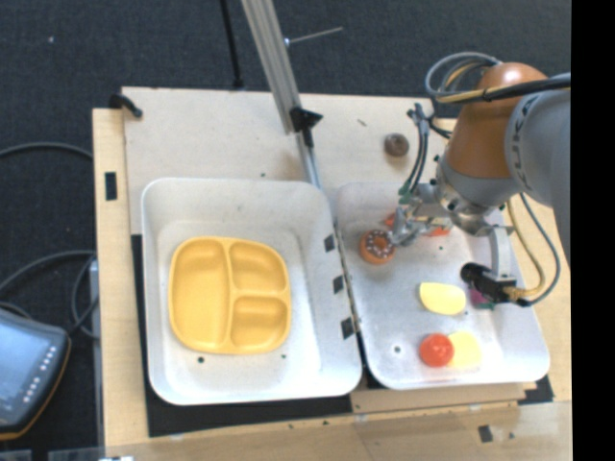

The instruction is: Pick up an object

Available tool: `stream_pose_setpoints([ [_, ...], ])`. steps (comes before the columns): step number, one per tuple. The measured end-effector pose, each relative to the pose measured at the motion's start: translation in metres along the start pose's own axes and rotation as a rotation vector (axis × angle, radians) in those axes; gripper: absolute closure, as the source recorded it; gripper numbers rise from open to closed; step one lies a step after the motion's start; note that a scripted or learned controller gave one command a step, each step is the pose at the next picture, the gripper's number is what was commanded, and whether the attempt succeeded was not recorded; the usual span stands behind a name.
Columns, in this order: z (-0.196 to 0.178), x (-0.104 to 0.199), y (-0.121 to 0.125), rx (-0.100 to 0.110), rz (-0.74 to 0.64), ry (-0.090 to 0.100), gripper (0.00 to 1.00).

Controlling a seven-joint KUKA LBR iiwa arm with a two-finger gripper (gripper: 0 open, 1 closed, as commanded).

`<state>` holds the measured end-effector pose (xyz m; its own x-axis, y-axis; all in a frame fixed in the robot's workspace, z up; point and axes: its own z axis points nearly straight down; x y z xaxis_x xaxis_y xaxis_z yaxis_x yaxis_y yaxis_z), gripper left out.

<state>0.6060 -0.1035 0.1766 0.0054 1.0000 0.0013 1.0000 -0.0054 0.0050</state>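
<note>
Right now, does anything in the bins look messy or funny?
Mostly tidy. The yellow divided tray lies flat in the left bin. One oddity: the right bin sits slightly askew to the left one, its near edge running at a slant.

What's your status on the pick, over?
Pincer low in right bin, beside orange donut-like piece; finger state unclear. Nothing seen held. Yellow piece and red ball sit apart, nearer front. Yellow tray in left bin.

Orange sprinkled doughnut [377, 247] lies flat at right bin's [519, 353] left side.
</note>
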Motion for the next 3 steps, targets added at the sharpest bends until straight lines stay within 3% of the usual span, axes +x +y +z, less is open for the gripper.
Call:
stream_pose_setpoints([
  [1,0.001,0.000,0.000,0.000,0.002,0.001,0.00],
  [2,-0.011,-0.001,0.001,-0.004,0.003,0.000,1.00],
  [3,-0.010,-0.001,0.001,-0.003,0.004,0.001,0.00],
])
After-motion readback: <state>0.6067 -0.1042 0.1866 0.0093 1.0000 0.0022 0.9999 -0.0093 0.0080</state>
